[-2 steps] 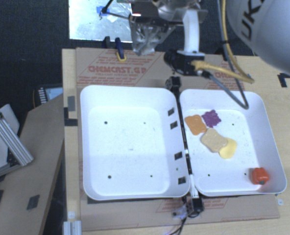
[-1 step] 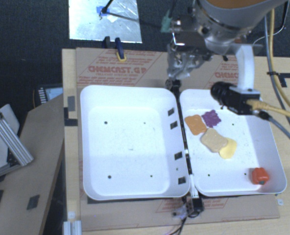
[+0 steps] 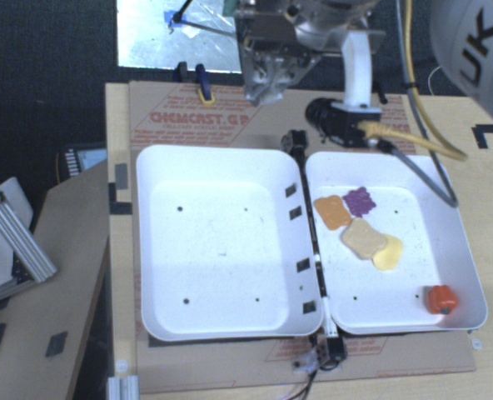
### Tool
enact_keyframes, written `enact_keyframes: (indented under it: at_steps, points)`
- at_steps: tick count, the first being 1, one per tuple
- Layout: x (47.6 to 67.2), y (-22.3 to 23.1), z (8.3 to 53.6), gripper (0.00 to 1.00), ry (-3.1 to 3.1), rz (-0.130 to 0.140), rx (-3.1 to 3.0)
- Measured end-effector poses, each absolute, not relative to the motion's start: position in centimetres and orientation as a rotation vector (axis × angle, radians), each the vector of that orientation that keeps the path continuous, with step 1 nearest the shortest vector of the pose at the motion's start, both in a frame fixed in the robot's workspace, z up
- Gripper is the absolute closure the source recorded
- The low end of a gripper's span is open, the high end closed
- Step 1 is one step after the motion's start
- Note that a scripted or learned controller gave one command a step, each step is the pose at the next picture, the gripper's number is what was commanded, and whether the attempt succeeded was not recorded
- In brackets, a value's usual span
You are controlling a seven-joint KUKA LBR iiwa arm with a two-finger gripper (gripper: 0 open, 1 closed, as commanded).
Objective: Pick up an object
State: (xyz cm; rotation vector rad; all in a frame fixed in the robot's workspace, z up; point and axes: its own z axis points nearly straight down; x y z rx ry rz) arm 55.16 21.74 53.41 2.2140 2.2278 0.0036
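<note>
Below my jaws (image 3: 263, 80), well apart: right bin (image 3: 446, 223)
Purple piece (image 3: 360, 198), orange slice (image 3: 332, 212), tan slab (image 3: 363, 240) clustered; jaws' spread: cannot tell.

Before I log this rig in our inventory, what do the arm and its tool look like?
The arm is a rounded pale grey shell with large dark lettering, "UK" readable at the frame's edge. The tool is a boxy grey metal block with a silvery, blurred lower end. A white bracket hangs beside it, and yellow cables run down past it toward the bench.
</note>
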Motion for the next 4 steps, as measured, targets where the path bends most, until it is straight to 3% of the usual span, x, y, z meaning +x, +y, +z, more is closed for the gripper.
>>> enact_keyframes:
  at_steps: [1,2,3,4]
  points:
    - [52.8,23.6,53.5,1.0,2.23,0.003,2.214]
    - [52.9,23.4,53.5,0.0,2.227,0.003,2.216]
    - [52.9,23.5,54.7,1.0,2.23,0.008,2.212]
    - [52.9,23.5,54.6,0.0,2.231,0.006,2.211]
